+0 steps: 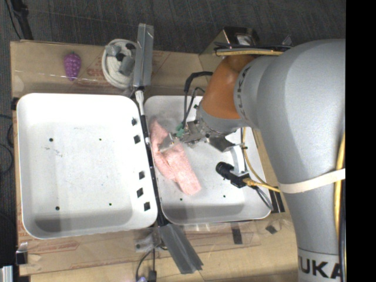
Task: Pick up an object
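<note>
Grey and bulky, the arm (299, 128) looms closest to the lens, covering the right-hand rim of the right bin (211, 207) as the view shows it. Its orange band (220, 93) hangs over that bin's top edge. The pincer (178, 136) sits low over the bin's upper-left part, right at the upper end of a pink cloth (179, 163). From this angle one cannot tell whether the pincer is clenched or released, nor whether it has hold of the cloth.

The cloth lies crumpled on the right bin's floor. It runs from under the pincer down towards the bin's middle, its long edge just beside the wall on the view's left. Bare white floor shows between the cloth and the bin's bottom rim, and between the cloth and the arm.

The left bin (76, 157) butts against the right bin along that same wall. On the worktop (35, 51), just past the right bin's upper-left corner, stands a white roll (117, 63). Further out from that corner lies a small purple lump (72, 65).
</note>
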Robot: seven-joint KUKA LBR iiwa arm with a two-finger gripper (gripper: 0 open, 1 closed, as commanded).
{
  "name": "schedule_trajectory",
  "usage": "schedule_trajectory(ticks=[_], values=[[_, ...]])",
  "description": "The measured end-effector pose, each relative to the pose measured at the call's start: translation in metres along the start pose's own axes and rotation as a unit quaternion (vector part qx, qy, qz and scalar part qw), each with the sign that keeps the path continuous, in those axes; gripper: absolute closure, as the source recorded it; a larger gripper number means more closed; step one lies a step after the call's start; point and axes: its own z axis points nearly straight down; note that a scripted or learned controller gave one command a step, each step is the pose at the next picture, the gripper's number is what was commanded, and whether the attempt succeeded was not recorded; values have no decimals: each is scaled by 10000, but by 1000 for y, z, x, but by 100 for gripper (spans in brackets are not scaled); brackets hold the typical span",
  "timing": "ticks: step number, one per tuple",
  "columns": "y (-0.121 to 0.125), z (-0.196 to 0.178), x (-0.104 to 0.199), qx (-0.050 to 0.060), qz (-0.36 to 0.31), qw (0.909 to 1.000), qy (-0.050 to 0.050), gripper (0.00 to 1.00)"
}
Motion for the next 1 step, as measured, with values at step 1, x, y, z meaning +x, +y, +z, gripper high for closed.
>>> schedule_trajectory(ticks=[1], values=[[-50,0,0,-3,-88,10000,7,0]])
